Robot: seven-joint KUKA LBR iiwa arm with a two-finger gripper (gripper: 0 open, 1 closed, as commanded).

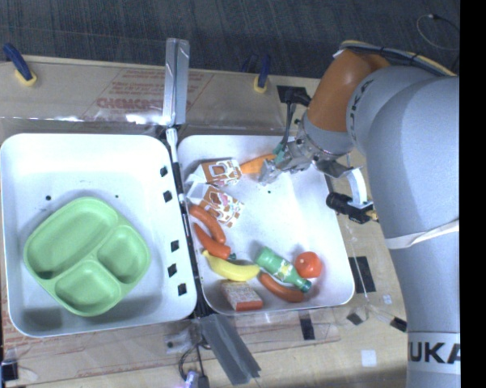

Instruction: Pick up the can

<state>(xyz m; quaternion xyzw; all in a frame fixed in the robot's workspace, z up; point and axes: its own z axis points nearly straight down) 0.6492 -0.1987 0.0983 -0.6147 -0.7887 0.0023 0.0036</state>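
From the lower right of the frame, your arm [412, 160] rises to its orange band, then bends left over the upper part of the right bin [327, 217]. You cannot tell whether the jaws are apart or together. The can cannot be singled out among that bin's clutter.

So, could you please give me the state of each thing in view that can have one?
gripper: low over the right bin's far edge, by the carrot; finger state unclear
green divided plate: flat in the left bin, nothing on it
green bottle: lying on its side
banana: lying flat, unpeeled
two small cartons: lying tipped over
right bin: holds the food items
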